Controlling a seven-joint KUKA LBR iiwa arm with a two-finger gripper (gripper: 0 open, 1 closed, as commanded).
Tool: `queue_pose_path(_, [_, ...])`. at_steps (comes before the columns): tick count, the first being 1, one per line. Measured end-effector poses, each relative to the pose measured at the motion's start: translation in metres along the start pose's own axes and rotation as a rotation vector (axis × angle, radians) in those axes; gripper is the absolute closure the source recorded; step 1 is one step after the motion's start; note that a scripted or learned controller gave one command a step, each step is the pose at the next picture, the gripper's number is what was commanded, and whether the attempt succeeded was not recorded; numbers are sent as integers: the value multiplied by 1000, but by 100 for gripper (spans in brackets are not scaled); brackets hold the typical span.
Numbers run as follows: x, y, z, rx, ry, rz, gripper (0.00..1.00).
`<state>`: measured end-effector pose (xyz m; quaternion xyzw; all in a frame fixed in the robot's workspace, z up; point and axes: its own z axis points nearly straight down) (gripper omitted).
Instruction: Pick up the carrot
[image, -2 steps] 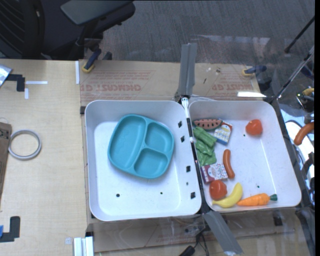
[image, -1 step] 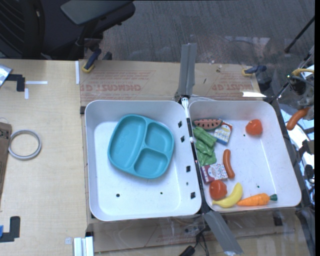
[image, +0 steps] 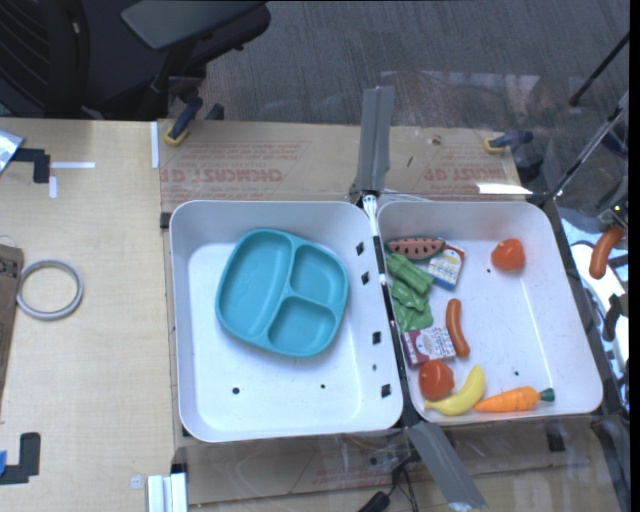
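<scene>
Orange carrot (image: 510, 400) lies in the right bin's (image: 560, 300) near corner, long axis running left-right, leafy end rightward, tip touching the banana (image: 460, 395). Arm's approach would come from the right.

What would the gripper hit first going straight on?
Probably the right bin at its outer rim, or just outside it, not the carrot. The gripper seems to point down there, but depth is unclear.
</scene>
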<state>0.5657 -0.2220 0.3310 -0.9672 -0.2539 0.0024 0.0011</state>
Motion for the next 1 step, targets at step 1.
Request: queue_pose_path(1, [37,21,26,-1,0,216,100])
